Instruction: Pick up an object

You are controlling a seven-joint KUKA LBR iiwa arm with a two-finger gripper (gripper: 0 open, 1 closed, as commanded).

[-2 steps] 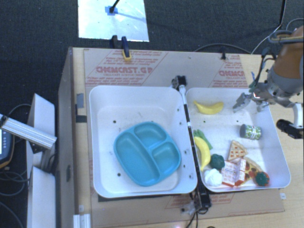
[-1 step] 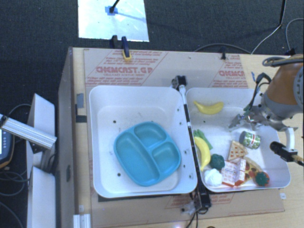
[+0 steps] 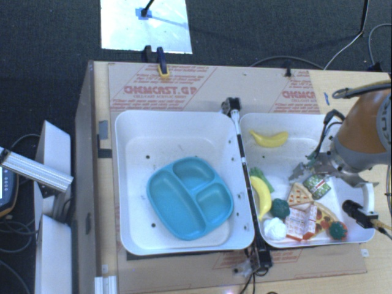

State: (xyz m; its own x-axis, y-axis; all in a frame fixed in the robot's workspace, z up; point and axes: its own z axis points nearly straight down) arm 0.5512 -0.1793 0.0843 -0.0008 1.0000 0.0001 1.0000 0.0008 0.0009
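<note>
Pincer (image 3: 311, 171) low in right bin (image 3: 306, 133), over green packet (image 3: 317, 185) beside waffle (image 3: 299, 195). Grip state: can't tell. Risk: crowded toys, pincer could nudge neighbours, miss packet.

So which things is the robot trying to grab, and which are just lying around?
For the job:
gripper
green packet
waffle
two bananas
broccoli

Just lying about:
blue plate
left bin
yellow clamp

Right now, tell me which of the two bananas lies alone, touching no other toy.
The banana at the far end of the right bin. It lies by itself on bare white floor, while the other banana sits by the divider, crowded against a green toy and the broccoli.
</note>
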